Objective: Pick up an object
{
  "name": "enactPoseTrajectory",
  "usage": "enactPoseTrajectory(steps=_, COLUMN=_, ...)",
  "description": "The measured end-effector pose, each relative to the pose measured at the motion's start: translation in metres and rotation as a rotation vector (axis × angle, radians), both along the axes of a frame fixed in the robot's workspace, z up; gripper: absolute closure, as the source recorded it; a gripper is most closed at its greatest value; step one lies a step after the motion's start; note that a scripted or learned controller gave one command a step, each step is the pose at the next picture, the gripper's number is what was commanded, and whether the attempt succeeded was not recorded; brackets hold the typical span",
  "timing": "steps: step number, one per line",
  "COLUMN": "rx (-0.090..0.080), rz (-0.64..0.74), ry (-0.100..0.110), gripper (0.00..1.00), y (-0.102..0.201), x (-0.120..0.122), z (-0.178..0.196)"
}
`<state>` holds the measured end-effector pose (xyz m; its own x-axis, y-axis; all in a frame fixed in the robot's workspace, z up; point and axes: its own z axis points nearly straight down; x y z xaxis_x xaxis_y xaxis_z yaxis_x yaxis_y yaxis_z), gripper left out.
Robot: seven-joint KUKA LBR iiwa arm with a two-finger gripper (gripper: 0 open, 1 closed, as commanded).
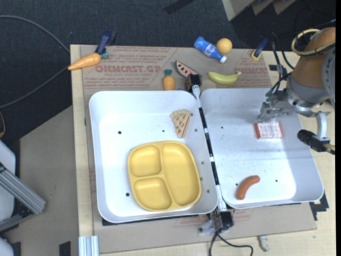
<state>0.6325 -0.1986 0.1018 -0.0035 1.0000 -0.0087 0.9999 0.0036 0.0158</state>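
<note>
The metal two-finger pincer is poised low over the far part of the right shallow white bin, just above and seemingly touching the small flat red-and-white packet, probably so that this nearest item can be taken; whether it is released or clenched cannot be told. Further off, nearer the camera, an orange-red toy sausage is left lying, and beyond the divider a yellow sectioned plastic tray and a waffle-patterned toy wedge are kept in the left white bin.

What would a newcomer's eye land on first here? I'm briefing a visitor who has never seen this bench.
Probably the yellow divided plate lying in the left bin. Next, the gripper just above a small red-and-white packet in the right bin, with a sausage near that bin's front.
</note>
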Motion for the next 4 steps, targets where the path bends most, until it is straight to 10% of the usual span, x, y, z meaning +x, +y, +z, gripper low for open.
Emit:
enactPoseTrajectory(steps=1, rx=0.0, rz=0.0, ry=0.001, gripper=0.0, y=0.0, x=0.0, z=-0.001)
enactPoseTrajectory(steps=2, rx=0.0, rz=-0.003, ry=0.0, gripper=0.0, y=0.009, x=-0.013, z=-0.011)
enactPoseTrajectory(steps=3, rx=-0.003, rz=-0.002, ry=-0.004, gripper=1.0, y=0.009, x=-0.012, z=0.0)
enactPoseTrajectory(steps=4, rx=-0.003, rz=-0.002, ry=-0.003, gripper=0.0, y=0.009, x=-0.012, z=0.0)
